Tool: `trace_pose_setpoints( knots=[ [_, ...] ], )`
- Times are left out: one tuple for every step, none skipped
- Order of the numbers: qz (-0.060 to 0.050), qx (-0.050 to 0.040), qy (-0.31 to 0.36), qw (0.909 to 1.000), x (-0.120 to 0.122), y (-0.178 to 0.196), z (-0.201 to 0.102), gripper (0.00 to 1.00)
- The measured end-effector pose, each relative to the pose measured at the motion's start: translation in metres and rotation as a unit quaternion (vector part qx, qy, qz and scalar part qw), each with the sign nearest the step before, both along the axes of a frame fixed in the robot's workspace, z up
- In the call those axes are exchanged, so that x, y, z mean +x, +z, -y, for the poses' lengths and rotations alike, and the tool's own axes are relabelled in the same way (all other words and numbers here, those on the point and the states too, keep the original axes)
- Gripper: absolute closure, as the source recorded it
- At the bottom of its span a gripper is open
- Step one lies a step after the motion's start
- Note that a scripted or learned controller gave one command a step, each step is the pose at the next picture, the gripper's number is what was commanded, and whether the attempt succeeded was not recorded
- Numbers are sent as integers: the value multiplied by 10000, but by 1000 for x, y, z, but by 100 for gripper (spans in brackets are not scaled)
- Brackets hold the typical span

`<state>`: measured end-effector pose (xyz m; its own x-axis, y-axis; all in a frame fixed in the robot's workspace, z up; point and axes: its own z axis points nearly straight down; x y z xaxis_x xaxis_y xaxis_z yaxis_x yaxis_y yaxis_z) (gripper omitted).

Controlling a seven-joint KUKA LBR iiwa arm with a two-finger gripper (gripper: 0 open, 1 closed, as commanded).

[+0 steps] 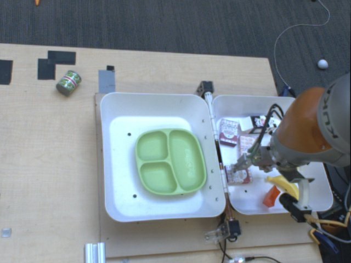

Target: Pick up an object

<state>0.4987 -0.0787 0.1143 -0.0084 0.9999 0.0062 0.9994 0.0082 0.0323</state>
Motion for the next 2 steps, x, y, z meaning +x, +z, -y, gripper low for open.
trace_pose_setpoints(
  knots=[
    [-54,-12,-22,10000,-5,-23,1,0],
    [-20,-16,-17,10000,-2,-11,2,100]
  ],
)
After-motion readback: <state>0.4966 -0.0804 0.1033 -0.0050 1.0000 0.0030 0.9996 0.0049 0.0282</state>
